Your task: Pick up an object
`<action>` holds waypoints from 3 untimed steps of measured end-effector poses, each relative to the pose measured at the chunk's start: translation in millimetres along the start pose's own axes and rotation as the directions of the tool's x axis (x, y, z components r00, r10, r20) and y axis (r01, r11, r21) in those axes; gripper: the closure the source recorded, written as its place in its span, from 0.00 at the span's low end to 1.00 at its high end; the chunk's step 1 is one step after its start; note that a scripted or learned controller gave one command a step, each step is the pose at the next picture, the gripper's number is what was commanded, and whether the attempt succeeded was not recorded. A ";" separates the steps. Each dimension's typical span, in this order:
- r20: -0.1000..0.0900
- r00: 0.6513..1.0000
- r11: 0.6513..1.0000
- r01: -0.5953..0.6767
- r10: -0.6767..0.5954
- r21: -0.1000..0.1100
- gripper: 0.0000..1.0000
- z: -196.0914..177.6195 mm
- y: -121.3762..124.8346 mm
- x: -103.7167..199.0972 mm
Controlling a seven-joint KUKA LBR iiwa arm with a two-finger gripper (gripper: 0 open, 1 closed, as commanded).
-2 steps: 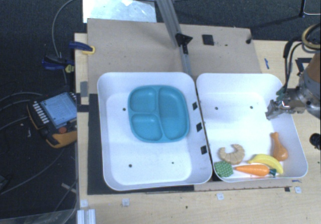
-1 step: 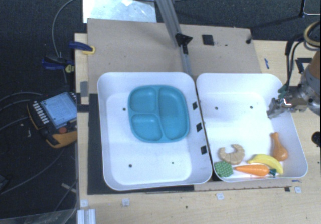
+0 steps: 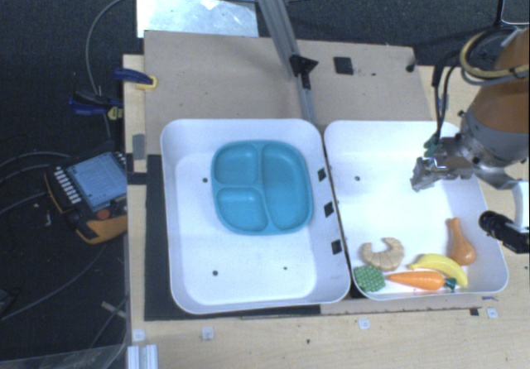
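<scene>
My gripper [image 3: 425,174] hangs over the right bin [image 3: 373,152], near its right middle, with nothing seen between its fingers. Along that bin's front edge lie a tan croissant-like pastry [image 3: 382,253], a green leafy piece [image 3: 370,278], an orange carrot [image 3: 416,280], a yellow banana [image 3: 439,265] and an orange-brown gourd-shaped piece [image 3: 460,243]. All of them lie below and to the front of the gripper, apart from it.
The left bin [image 3: 186,276] holds a blue divided plate [image 3: 262,187]. A grey pole [image 3: 277,20] slants across the back of the bench. Clamps [image 3: 132,78] and a small device [image 3: 91,185] lie off the bench at the left.
</scene>
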State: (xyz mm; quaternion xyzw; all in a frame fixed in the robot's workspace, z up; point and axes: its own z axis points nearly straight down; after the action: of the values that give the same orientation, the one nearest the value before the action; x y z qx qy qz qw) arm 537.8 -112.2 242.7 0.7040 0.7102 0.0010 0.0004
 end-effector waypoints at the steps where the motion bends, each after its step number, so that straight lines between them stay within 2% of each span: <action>1: 0.001 1.000 1.000 0.000 0.000 -0.001 1.00 10.2 18.0 41.8; 2: -0.001 1.000 1.000 0.002 -0.002 -0.003 1.00 2.6 44.7 90.9; 3: 0.000 1.000 1.000 0.000 0.000 -0.001 1.00 15.4 61.7 145.8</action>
State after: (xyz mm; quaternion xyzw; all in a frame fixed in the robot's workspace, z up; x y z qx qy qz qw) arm 598.2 34.2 227.6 0.7040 0.7102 0.0012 0.0009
